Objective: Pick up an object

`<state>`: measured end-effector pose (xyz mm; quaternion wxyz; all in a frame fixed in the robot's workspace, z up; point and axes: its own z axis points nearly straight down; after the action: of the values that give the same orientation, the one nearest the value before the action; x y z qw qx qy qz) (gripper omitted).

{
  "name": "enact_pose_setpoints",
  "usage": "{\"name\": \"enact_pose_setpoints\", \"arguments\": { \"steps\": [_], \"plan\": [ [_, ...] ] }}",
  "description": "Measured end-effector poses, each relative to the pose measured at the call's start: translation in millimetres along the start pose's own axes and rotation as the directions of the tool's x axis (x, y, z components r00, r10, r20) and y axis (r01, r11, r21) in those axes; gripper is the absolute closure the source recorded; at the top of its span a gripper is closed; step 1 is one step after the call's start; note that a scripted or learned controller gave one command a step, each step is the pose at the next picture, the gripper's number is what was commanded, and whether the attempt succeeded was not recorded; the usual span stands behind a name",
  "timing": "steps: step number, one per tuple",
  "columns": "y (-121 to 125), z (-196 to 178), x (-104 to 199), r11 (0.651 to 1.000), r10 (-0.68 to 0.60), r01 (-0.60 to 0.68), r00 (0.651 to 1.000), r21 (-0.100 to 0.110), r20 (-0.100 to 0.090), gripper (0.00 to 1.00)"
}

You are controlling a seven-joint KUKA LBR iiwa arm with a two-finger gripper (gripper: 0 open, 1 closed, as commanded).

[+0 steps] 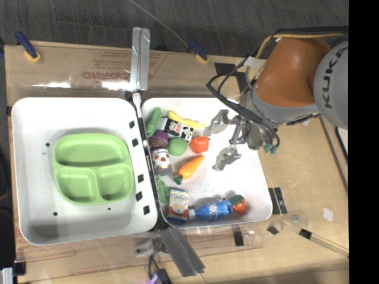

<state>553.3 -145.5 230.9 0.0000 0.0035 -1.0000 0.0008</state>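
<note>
Carrot lies just left of the open end effector.

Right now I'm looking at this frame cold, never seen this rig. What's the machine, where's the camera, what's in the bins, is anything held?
The machine is one KUKA robot arm, grey with an orange band, reaching in from the right. Its two-finger gripper hangs over the right bin with fingers spread apart and nothing between them.

The single camera is fixed above the bench and looks down at a slant on both white bins.

The left bin holds a green divided tray. The right bin holds toy groceries crowded along its left side: a banana, a tomato, a carrot, a green ball, a small can, a small carton and a blue bottle lying along the near wall. The gripper is closest to the tomato and carrot.
</note>
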Motion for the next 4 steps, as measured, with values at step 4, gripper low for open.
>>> {"name": "enact_pose_setpoints", "arguments": {
  "steps": [4],
  "plan": [
    [28.1,139.4,-37.4,0.994,-0.111,0.111,0.994,-0.004,0.002,0.00]
  ]
}}
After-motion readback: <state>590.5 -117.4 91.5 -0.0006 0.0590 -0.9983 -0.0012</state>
